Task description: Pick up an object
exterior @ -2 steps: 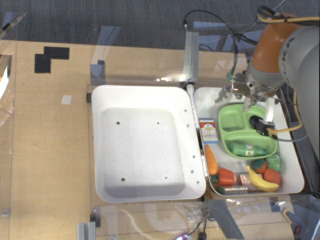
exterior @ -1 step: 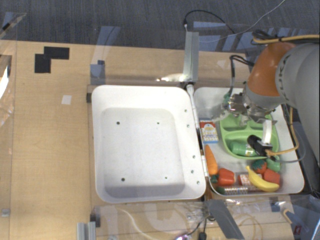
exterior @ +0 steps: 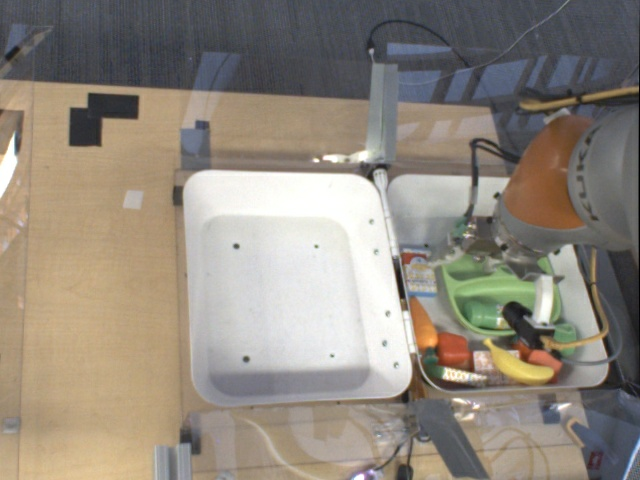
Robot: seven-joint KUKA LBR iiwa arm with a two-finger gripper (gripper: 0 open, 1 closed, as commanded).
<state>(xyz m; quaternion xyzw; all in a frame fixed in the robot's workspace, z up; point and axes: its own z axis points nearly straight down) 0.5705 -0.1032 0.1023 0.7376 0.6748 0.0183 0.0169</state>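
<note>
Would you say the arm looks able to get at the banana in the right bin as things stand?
Probably yes: the banana lies largely uncovered at the near edge of the right bin, and the arm hangs over that same bin.

Dark blue-grey ribbed carpet floor (exterior: 200, 18) runs along beyond the gripper (exterior: 496, 252), with a thin black cable (exterior: 500, 54) looping over it. Light wooden bench top (exterior: 90, 308) everywhere else, and a black L-shaped tape mark (exterior: 100, 118) well off from the gripper.
</note>
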